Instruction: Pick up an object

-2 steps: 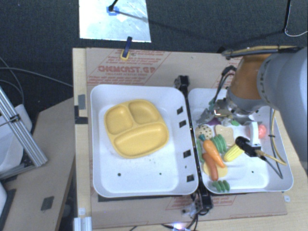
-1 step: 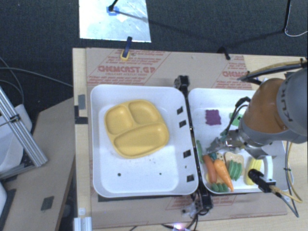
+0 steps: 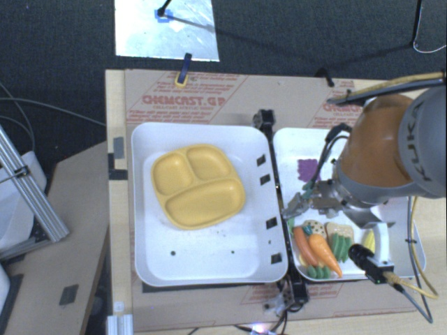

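Observation:
The right bin (image 3: 297, 137) holds several toy foods. A purple piece (image 3: 307, 167) lies near its back left. Two orange carrots (image 3: 320, 250) lie at the front left, with green beans (image 3: 339, 246) beside them and a spotted white piece (image 3: 314, 227) just behind. A tan slice (image 3: 340, 229) and a small yellow piece (image 3: 368, 241) lie further right. My gripper (image 3: 299, 203) hangs low over the bin's left side, between the purple piece and the carrots. Nothing shows between its fingers. The arm's orange and grey wrist hides the bin's middle and right.
The left bin (image 3: 209, 257) holds a yellow divided plate (image 3: 198, 185) toward its back. A black-clipped divider (image 3: 274, 187) separates the two bins. Cardboard underlay (image 3: 188, 96) edges the bench, with a blue and yellow marker (image 3: 184, 70) behind.

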Robot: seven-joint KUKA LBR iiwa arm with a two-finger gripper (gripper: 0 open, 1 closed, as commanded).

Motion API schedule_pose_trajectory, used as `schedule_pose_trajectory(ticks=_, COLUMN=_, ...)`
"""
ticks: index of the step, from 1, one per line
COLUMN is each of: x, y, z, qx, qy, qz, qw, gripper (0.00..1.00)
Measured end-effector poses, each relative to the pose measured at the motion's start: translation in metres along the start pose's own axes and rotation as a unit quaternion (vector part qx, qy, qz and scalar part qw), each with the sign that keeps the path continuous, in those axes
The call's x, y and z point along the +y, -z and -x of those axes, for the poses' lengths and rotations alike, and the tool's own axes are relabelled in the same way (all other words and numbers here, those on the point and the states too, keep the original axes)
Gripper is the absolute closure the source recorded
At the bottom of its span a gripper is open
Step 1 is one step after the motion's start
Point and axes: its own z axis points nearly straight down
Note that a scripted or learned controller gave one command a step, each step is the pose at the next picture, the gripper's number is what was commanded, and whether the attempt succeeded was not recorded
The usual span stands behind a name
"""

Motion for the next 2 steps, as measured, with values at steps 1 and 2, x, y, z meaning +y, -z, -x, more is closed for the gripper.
schedule_pose_trajectory(ticks=1, x=-0.001, y=-0.026, z=0.069, qx=-0.003, qy=-0.008, qz=-0.003, qw=1.0000, gripper=0.00)
schedule_pose_trajectory(ticks=2, x=0.002, y=-0.004, z=-0.020, qx=0.000, qy=0.001, qz=-0.001, qw=1.0000, gripper=0.00)
